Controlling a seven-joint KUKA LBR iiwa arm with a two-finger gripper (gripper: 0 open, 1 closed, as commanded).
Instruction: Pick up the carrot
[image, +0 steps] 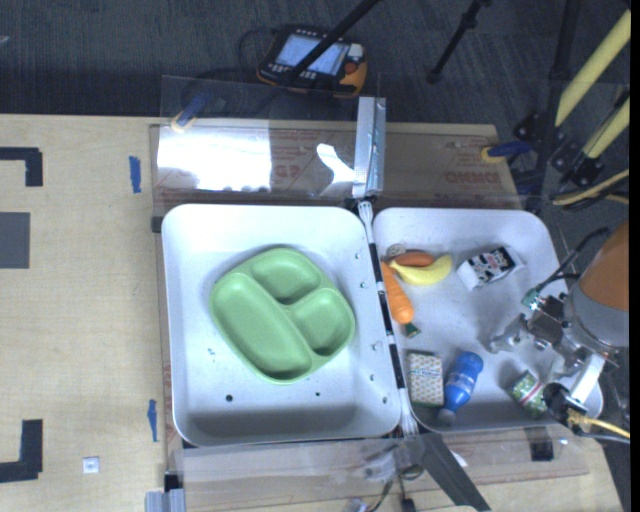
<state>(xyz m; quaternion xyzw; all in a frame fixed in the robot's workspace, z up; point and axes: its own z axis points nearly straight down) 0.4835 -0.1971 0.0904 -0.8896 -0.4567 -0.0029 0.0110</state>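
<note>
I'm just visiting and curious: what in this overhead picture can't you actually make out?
- Two-finger metal gripper, camera view: too small and cluttered to tell open from shut.
- Grey arm with orange band: cut off by the right edge.
- Small green object: partly hidden by the gripper, unidentifiable.
- Orange carrot: its left side merges with the white bin's wall.

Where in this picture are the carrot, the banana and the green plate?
carrot (398, 298): camera view, middle of its orange body.
banana (424, 269): camera view, middle of its yellow curve.
green plate (262, 322): camera view, floor of its largest section.
</note>
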